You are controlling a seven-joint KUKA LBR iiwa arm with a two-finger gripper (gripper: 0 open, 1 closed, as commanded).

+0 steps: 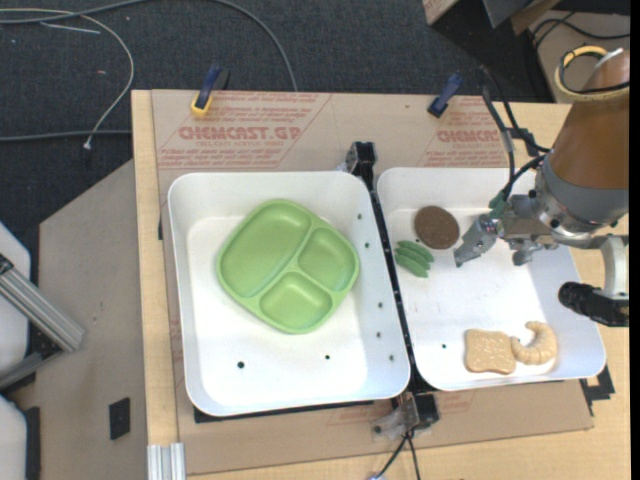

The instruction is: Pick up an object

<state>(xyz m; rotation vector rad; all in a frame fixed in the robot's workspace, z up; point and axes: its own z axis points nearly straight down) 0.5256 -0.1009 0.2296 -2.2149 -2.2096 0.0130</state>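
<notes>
In the right bin (pixel 570 368) lie a round brown cookie (pixel 436 227), a small green leafy piece (pixel 413 257), a tan slice of toast (pixel 489 351) and a pale curved pastry (pixel 538 345) touching the toast. My gripper (pixel 498 249) hangs over the bin's upper middle, just right of the cookie. It is open: one grey finger (pixel 474 245) slants toward the cookie, the other sits further right, and only bare bin floor shows between them. Above the wrist rises the orange band (pixel 600 128).
The left bin (pixel 200 368) holds a green divided plate (pixel 288 265). A black ridge (pixel 385 268) separates the two bins. Cables (pixel 510 138) trail near the arm, and blue clamps (pixel 208 88) sit at the board's far edge. A black part (pixel 595 303) juts in at the right.
</notes>
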